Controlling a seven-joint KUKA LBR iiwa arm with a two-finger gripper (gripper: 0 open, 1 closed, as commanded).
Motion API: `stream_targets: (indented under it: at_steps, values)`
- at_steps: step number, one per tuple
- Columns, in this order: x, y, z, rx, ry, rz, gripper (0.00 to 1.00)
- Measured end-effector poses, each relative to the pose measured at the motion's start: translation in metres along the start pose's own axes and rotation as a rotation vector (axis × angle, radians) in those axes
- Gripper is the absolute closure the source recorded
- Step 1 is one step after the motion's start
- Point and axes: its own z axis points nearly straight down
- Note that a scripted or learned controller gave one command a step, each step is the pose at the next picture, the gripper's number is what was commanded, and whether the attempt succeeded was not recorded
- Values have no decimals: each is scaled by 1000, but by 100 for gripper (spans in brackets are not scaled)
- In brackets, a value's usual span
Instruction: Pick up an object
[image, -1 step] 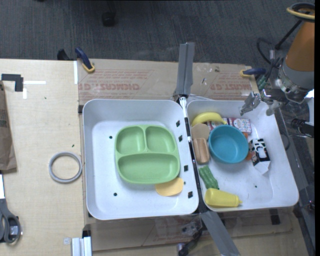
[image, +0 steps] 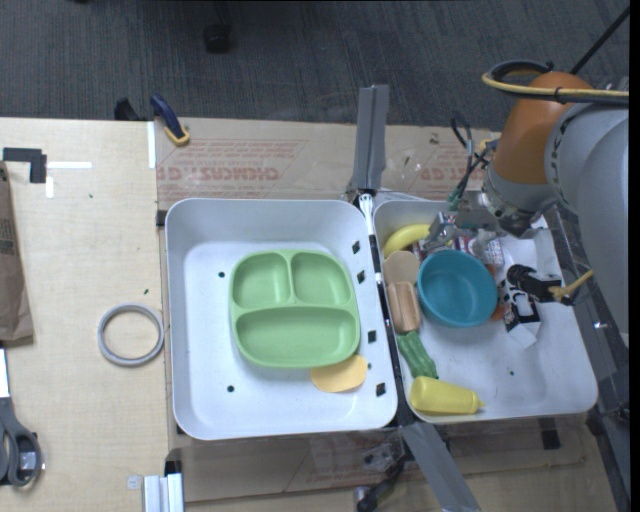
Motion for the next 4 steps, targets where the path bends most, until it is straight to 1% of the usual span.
stream_targets:
  at_steps: [1, 2, 3, 4]
  values:
    - [-4, -4, 2, -7, 4, 101, 0]
    - [26, -29, 2, -14, -5, -57, 0]
    - [23, -29, -6, -14, -5, -52, 100]
    - [23, -29, -6, -14, -5, -52, 0]
